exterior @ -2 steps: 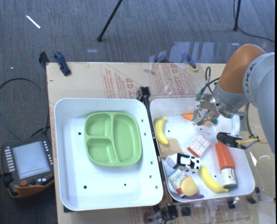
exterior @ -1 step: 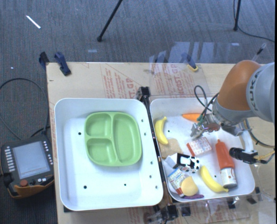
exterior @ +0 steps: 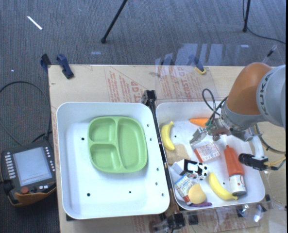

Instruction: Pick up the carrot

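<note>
The carrot [exterior: 200, 122] is seen in the right bin [exterior: 258, 198], near its far edge, lying on its side with the thick end toward the arm and the thin tip pointing toward the left bin [exterior: 71, 198]; it is orange, short and tapered, with the look of a toy, and part of its thick end is covered by the arm's wrist. The claw [exterior: 200, 136] is placed low over the same bin, just beside the carrot on the near side, with its grey fingers spread apart and nothing held between them. This position is judged to be an approach for a grasp, though the fingers appear to be set slightly off the carrot, nearer a red and white card [exterior: 208, 152], so a small shift toward the far wall would seem to be needed. The rest of the bin is crowded: a banana [exterior: 167, 135] lies by the left wall, a second banana [exterior: 220, 187] and an orange bottle [exterior: 233, 169] lie nearer the front. A green divided plate [exterior: 117, 144] is set alone in the left bin, presumably kept apart as a place for picked items.
</note>
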`<state>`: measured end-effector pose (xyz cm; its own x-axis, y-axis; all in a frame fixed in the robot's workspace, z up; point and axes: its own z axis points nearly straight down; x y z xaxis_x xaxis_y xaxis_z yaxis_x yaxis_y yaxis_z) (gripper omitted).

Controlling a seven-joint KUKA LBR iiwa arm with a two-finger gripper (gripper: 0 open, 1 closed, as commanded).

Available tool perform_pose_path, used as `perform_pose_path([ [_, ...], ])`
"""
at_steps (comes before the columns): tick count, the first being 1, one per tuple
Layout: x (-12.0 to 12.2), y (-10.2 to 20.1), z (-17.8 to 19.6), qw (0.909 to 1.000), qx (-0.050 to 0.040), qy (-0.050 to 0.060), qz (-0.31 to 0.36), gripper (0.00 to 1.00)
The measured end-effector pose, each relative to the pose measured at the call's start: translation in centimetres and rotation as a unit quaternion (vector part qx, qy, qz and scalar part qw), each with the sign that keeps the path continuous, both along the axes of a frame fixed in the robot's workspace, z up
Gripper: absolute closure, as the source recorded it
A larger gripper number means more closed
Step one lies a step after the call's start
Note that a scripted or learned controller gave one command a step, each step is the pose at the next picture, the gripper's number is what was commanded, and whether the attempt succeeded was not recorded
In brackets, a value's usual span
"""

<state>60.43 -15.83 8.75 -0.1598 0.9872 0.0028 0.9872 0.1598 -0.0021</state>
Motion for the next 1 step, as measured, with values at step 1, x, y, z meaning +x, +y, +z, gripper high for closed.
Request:
perform_pose_path([
  [1, 3.98, -2.28, 0.05, 0.9877, -0.0008, -0.001, -0.156, 0.00],
])
